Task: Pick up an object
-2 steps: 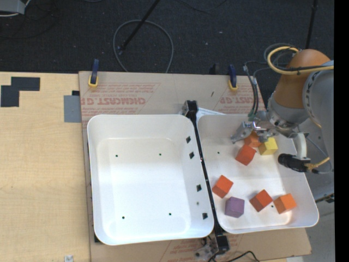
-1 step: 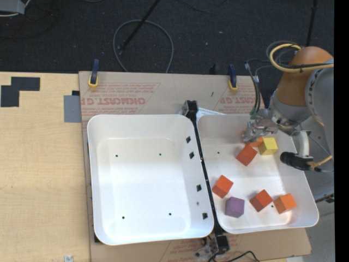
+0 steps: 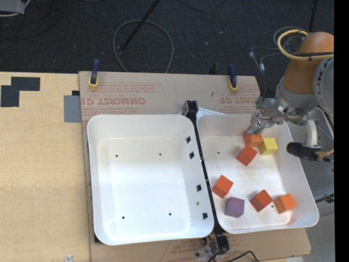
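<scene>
Gripper (image 3: 257, 125) hangs over the right white plastic bin's (image 3: 305, 185) far edge, just above an orange cube (image 3: 252, 139). I cannot tell its state.

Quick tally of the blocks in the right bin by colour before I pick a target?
Orange/red blocks: 5
Yellow block: 1
Purple block: 1
Total: 7, all in the right bin. The gripper hangs by the top orange one, beside the yellow.
</scene>
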Motion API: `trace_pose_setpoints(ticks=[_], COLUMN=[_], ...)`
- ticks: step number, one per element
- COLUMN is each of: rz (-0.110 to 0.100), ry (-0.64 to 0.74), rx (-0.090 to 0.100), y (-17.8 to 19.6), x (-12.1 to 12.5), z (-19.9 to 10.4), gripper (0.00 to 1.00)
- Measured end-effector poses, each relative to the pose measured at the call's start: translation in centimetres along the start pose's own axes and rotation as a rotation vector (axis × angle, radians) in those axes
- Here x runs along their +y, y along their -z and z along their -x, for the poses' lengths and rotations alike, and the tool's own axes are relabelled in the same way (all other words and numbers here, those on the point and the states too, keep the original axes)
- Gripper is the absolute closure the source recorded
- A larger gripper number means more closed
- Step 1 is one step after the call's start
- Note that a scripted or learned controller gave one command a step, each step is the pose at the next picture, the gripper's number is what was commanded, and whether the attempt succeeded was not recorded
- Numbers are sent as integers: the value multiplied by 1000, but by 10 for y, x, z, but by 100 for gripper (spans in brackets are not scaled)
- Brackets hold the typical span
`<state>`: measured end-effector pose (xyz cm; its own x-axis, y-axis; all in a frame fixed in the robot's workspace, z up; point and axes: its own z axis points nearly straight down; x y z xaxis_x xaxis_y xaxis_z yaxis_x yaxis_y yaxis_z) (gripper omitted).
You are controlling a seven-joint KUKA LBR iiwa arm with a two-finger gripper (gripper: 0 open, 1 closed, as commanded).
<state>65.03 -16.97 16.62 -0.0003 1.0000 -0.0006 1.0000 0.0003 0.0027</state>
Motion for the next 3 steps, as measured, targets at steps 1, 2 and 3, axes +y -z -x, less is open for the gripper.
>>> trace_pose_setpoints(ticks=[1, 2, 3], rz=[0, 0, -4], ry=[0, 0, 2], rx=[0, 0, 1], y=[43, 77, 68], x=[1, 1, -10], z=[-4, -3, -49], gripper=[100, 100, 100])
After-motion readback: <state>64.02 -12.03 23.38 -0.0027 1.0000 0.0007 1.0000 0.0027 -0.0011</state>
